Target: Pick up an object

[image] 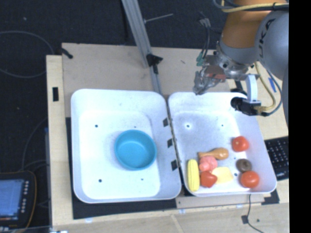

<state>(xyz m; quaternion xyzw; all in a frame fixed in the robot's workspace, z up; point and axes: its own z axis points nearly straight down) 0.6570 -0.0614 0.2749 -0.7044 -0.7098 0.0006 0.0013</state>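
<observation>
Nearest the camera: right bin's (194, 106) front edge, with the food toys bunched along it. Yellow corn cob (193, 174) lies against the bin's left wall, at the front. Just right of the cob: red piece (208, 179), pink piece (208, 163) touching it from behind, pale yellow block (223, 174) beside both. Chicken drumstick (214, 154) lies behind the pink piece, apparently touching it. Further right in the same bin: small brown ring, maybe a doughnut (244, 165), too small to call; red tomato (250, 179) in front of it, second red tomato (240, 143) behind it. Overlaps in the cluster hide parts of the red and pink pieces.

Left bin (87, 106) holds a blue bowl (135, 149), upright, roughly central, well apart from the toys.

Tool (201, 86) hangs over the right bin's back rim, well away from the toy cluster, nothing seen between its fingers. Fingers blurred and dark against the tabletop (112, 67); can't tell whether they're apart or together. Arm's upper part cut off by the top of the view.

Grey metal post (141, 38) slants across the tabletop behind the bins, its top cut off too.
</observation>
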